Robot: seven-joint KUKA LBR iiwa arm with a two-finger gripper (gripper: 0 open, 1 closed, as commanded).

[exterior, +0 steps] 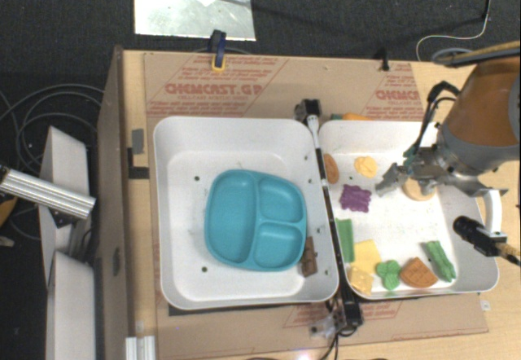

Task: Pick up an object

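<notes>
Toys lay scattered in the right bin [480, 273] at the lower right of the frame: a purple piece [355, 198] near the bin's left centre, a yellow round piece [365, 165] above it, an orange piece [331, 169] against the left wall, a green bar [345, 239] below that, a yellow block [367, 253] beside the bar, a green lump [389, 273], a brown waffle-like piece [418, 274] and a green pod [440, 260] along the bottom edge. A tan round piece [421, 189] sat right of centre, partly under the arm.

The arm [488, 118] entered from the right edge, and its gripper [407, 175] hung low over the upper middle of that bin, just left of the tan piece and right of the purple one. Its fingers appeared spread apart, with nothing visible between them; whether they touched the bin floor could not be told.

The left bin [175, 187] in the middle of the frame held a blue divided plate [256, 219], and a small brown piece [309, 256] lay at that bin's lower right edge. Both bins rested on the cardboard-covered tabletop [244, 81].
</notes>
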